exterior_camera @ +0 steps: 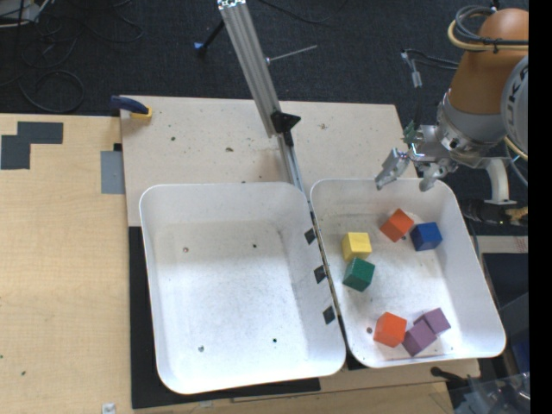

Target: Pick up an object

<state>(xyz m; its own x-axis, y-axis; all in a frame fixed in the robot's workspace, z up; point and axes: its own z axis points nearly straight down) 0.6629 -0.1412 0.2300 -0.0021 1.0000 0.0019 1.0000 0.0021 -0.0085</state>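
Grey fingers (pixel 407 171) spread apart | holding nothing | above right bin's (pixel 483 304) far rim

Slanted aluminium rail (pixel 257 67) above bins; blue-yellow clamp (pixel 131 106) at bench corner; cables (pixel 52 76) on floor.

The gripper (pixel 410 171) is hovering with fingers spread over the right bin's (pixel 483 274) back rim, holding nothing. Orange, blue, yellow, green and purple blocks are lying in that bin.
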